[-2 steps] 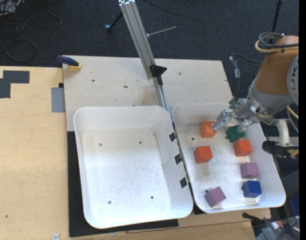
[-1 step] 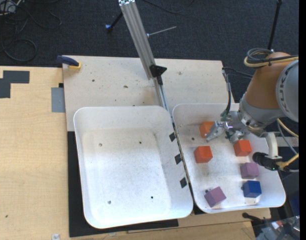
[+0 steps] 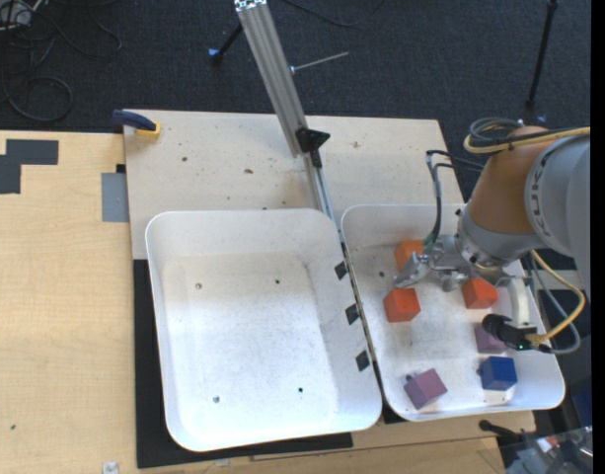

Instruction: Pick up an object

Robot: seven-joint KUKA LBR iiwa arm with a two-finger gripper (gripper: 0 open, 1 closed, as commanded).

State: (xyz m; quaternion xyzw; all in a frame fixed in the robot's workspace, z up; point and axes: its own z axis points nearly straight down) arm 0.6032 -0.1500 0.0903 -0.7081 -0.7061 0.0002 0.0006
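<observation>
Grey arm (image 3: pixel 564 191), orange wrist band

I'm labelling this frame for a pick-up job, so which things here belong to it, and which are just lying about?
Belonging to the job:
gripper
orange block nearest it
two other orange blocks
two purple blocks
blue block
right bin

Lying about:
left bin
slanted metal bar
blue-and-yellow clamp

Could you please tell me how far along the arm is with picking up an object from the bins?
Done: the arm has reached into the right bin, and the gripper sits low among the blocks, just above an orange block. In hand: nothing visibly held; every block appears to rest on the bin floor. Left: closing on a block, possibly that orange one, and lifting it.
</observation>
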